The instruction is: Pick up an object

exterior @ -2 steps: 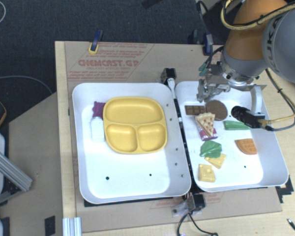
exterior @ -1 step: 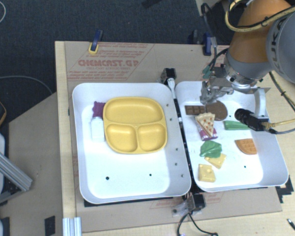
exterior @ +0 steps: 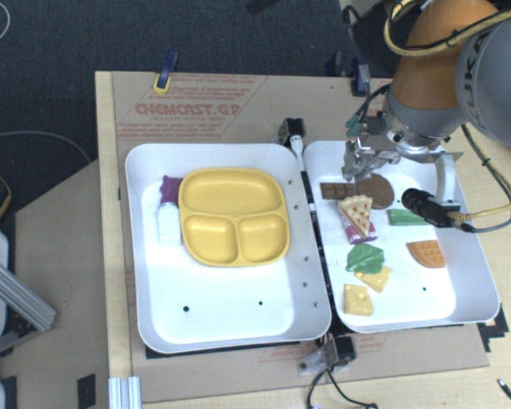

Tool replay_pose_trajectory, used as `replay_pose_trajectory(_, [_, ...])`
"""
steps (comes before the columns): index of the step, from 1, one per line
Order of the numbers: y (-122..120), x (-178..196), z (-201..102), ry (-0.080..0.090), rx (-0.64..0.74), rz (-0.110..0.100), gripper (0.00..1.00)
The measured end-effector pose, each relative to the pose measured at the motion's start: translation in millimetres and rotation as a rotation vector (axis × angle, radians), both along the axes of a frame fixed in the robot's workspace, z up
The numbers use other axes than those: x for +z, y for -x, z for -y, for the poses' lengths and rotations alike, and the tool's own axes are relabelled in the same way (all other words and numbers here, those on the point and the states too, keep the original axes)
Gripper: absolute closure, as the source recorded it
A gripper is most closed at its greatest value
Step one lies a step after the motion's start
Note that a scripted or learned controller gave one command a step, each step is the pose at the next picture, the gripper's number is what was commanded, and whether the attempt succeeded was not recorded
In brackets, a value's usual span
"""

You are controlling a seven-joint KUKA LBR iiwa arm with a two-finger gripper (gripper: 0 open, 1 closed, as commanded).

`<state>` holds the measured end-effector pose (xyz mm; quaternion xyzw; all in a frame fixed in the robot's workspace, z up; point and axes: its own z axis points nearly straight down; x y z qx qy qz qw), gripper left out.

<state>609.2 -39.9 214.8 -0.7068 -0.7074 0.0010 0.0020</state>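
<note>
Two white bins sit side by side on the surface, and our gripper (exterior: 355,165) hangs over the right one.

Nearest us in the right bin (exterior: 468,292) we see a cheese block (exterior: 358,300), then a green leaf (exterior: 364,256), an orange cracker (exterior: 426,253) and a sandwich wedge (exterior: 357,214). Further back lie a brown disc (exterior: 379,191) and a chocolate bar (exterior: 331,191), just under the gripper; we cannot tell whether it is open. The left bin (exterior: 230,326) holds a yellow divided plate (exterior: 233,215) beside a small white bottle (exterior: 169,221).
</note>
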Motion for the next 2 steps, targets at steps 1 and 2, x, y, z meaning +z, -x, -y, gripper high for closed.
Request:
replay_pose_trajectory(1, [5.9, 13.0, -7.8, 0.000, 0.001, 0.005, 1.00])
replay_pose_trajectory(2, [-2.5, 19.8, 3.5, 0.002, -0.001, 0.008, 1.00])
